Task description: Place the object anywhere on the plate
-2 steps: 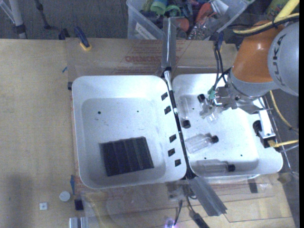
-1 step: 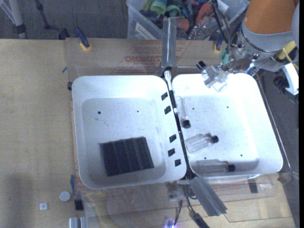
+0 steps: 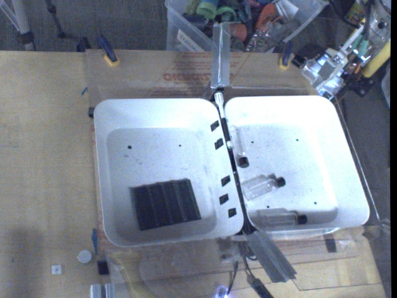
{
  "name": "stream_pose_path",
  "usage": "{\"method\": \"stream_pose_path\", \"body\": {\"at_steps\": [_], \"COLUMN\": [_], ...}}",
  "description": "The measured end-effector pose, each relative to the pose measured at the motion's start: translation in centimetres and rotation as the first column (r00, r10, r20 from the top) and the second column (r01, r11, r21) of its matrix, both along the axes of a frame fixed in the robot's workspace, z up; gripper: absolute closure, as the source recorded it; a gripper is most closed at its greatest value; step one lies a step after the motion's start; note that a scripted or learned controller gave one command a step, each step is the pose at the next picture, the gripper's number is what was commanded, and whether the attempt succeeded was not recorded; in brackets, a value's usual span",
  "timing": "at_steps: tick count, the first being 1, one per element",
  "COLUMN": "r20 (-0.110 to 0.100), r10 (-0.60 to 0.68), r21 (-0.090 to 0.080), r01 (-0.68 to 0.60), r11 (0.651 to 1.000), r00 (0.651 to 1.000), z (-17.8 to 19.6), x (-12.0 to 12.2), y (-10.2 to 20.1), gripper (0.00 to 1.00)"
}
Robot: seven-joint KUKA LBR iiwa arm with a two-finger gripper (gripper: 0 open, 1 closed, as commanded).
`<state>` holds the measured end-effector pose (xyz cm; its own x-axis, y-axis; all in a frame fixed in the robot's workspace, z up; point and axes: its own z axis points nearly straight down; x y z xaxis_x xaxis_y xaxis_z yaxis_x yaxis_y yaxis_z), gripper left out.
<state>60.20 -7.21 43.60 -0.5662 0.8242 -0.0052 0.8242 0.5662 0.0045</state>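
Camera view: three clear, black-capped vials lie in the right bin. The middle vial lies left-right, cap to the right. The dark ribbed plate sits in the left bin. The gripper is beyond the far-right corner, well apart from the vials; I cannot tell its state.

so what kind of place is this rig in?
Likely a robotics lab or workshop: two white bins set on a wooden bench, a clear tub of mixed test objects behind, and loose cabling at right.
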Motion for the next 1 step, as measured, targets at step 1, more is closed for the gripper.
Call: {"method": "stream_pose_path", "body": {"at_steps": [1], "r20": [0.001], "r10": [0.288], "r21": [-0.001], "r01": [-0.288], "r11": [0.958], "r00": [0.958], "z": [-1.45], "x": [6.54], "y": [3.57], "gripper": [1.0]}}
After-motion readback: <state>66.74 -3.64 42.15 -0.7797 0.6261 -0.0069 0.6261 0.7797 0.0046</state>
